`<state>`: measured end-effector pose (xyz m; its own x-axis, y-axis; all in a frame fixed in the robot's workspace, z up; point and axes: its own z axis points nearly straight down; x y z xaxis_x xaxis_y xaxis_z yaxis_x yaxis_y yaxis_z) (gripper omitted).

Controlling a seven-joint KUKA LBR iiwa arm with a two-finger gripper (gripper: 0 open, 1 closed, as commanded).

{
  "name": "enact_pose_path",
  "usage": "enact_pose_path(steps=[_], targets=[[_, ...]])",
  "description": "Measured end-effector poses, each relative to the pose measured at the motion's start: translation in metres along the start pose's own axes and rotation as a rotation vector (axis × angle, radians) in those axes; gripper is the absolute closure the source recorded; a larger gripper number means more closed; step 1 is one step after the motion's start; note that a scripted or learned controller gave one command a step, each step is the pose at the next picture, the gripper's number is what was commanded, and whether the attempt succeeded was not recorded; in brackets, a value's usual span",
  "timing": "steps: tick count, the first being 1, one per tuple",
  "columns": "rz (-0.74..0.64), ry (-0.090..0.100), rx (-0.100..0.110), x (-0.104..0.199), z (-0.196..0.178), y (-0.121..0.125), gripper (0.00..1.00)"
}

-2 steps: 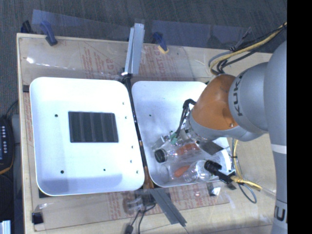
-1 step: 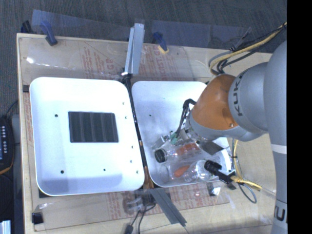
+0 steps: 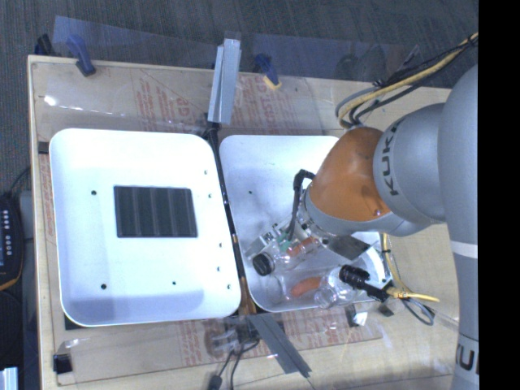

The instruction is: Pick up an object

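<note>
The gripper (image 3: 286, 246) sits low in the right bin (image 3: 244, 169), near its front edge, among a clutter of small objects (image 3: 313, 285); its grip I cannot tell. The left bin (image 3: 73, 218) holds a dark ribbed panel (image 3: 155, 211).

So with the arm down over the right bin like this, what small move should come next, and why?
Probably a short straight lift, to check whether anything comes up. The gripper sits low in the right bin, amid a clutter of small clear and dark items near its front edge. The wrist hides whether anything is grasped, so lifting would settle it. The left bin plays no part yet.
</note>
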<state>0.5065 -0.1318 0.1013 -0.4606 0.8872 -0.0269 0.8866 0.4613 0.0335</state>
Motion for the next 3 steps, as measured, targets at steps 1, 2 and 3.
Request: enact_pose_path(steps=[1, 2, 3], targets=[[-0.006, -0.007, -0.009, -0.001, -0.0117, 0.0043, 1.0], [-0.005, -0.005, -0.005, -0.0005, -0.0106, 0.0027, 0.0], [-0.014, 0.001, -0.005, 0.003, -0.0196, 0.0058, 1.0]])
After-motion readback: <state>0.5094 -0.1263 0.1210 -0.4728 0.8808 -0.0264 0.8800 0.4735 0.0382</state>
